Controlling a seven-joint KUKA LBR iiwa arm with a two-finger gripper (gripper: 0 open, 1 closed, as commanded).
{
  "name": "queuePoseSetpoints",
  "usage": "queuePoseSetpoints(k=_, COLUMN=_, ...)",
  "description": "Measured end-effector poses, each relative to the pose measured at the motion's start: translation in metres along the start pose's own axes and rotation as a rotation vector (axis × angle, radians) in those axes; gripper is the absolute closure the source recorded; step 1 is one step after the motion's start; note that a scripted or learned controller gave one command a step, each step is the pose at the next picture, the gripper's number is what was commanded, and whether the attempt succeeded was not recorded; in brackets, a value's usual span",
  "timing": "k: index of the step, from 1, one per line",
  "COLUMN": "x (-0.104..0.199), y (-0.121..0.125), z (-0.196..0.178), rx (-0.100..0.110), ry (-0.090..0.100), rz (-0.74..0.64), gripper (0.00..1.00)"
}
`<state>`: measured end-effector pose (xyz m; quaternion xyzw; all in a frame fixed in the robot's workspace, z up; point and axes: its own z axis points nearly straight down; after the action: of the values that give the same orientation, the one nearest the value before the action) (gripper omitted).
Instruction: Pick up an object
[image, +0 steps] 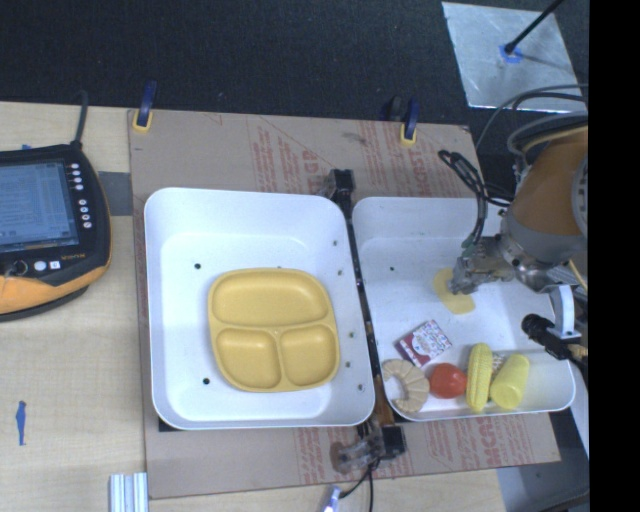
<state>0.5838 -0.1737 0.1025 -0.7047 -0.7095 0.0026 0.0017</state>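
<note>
A small pale yellow piece (455, 292) lies flat on the floor of the right bin (400, 225), partly under the gripper (468, 280), whose jaws I cannot tell to be released or clenched. The piece looks thin, so the jaws may skid over it or close on nothing, while the red packet (426, 342), tomato (447, 380) and corn (480, 376) lie well apart.

Arm (545, 195) reaching from right (wrist bent down), gripper (470, 280) low.
</note>
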Motion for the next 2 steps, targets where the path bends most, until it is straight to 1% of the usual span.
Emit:
queuePoseSetpoints(k=1, x=0.000, y=0.000, z=0.000, rx=0.000, ry=0.000, rz=-0.001, gripper=0.00)
queuePoseSetpoints(k=2, x=0.006, y=-0.004, z=0.011, rx=-0.001, ry=0.001, rz=0.001, gripper=0.00)
